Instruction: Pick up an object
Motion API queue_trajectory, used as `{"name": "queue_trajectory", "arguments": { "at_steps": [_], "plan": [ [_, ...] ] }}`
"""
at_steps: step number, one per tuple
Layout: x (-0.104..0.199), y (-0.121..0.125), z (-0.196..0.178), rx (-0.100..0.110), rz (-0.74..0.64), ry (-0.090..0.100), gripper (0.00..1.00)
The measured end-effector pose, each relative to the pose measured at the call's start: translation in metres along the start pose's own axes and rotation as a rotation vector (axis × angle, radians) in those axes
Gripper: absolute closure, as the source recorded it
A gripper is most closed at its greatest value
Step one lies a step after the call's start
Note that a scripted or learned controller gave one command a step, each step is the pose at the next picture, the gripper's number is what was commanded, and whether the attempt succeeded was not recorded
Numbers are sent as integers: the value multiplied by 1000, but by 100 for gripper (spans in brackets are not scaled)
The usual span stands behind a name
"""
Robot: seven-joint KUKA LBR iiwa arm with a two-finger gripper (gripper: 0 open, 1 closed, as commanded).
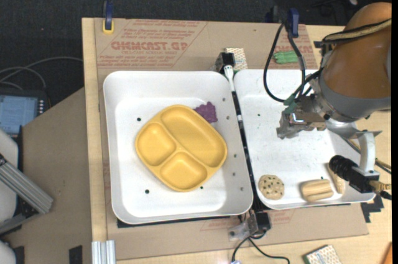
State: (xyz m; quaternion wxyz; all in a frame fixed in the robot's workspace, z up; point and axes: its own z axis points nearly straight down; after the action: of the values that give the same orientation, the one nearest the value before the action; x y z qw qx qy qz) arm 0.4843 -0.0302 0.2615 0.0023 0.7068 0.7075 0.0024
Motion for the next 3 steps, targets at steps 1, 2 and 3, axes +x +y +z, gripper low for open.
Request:
{"name": "queue_trajectory", "arguments": {
  "at_steps": [1, 2, 3],
  "plan": [
    [-40, -5, 7, 7, 5, -1, 100],
    [-13, -5, 5, 7, -2, 1, 100],
    [-23, -5, 6, 8, 2, 0, 100]
  ]
}}
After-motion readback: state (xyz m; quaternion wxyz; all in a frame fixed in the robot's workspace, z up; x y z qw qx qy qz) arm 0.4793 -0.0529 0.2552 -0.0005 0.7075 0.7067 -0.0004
